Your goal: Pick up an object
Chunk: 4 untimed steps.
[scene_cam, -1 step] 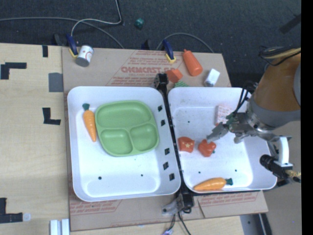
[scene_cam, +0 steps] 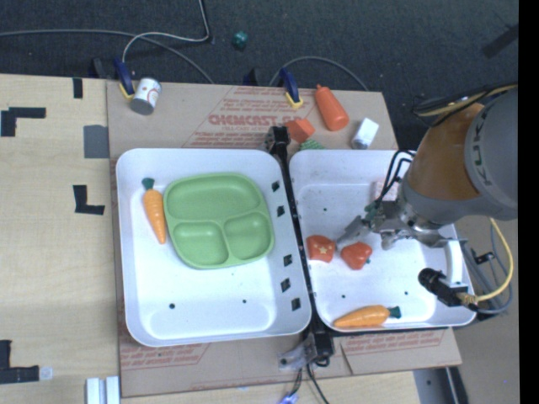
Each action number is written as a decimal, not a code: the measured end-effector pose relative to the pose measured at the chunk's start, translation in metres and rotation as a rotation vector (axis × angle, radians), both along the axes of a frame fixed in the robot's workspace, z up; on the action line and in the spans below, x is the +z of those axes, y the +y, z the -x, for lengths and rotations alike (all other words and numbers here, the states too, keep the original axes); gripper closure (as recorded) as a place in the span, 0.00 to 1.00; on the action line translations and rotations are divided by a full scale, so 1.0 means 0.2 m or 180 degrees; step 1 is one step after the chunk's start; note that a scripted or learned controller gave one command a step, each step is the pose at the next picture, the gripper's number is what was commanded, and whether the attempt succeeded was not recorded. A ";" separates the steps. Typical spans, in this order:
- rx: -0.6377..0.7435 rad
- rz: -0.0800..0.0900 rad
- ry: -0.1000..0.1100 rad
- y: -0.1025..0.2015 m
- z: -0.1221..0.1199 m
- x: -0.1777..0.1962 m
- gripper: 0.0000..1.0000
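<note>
We see the end effector (scene_cam: 354, 233) open between two red objects (scene_cam: 321, 247), while the carrot (scene_cam: 364, 316) lies left-right on the right bin (scene_cam: 337, 171).

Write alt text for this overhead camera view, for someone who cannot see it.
A grey robot arm's gripper hovers in the right white bin by two small red toy pieces, with an orange toy carrot near the front rim. The left white bin holds a green divided plastic tray and another orange carrot.
</note>
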<state>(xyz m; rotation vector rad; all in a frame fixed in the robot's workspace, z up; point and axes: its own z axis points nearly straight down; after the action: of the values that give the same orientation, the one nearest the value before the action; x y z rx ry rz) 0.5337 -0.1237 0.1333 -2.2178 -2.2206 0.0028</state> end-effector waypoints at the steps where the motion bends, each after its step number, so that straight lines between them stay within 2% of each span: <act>1: 0.0011 -0.0020 -0.0022 0.01 -0.07 -0.21 0.00; 2: 0.0012 -0.0018 -0.0039 0.01 -0.07 -0.16 1.00; 3: 0.0012 -0.0019 -0.0036 0.01 -0.07 -0.16 0.00; 4: 0.0003 0.0010 -0.0029 -0.03 -0.54 -0.23 0.00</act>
<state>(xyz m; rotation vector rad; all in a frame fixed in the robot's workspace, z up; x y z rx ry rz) 0.6413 -0.1300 0.0865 -2.2230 -2.2276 -0.0037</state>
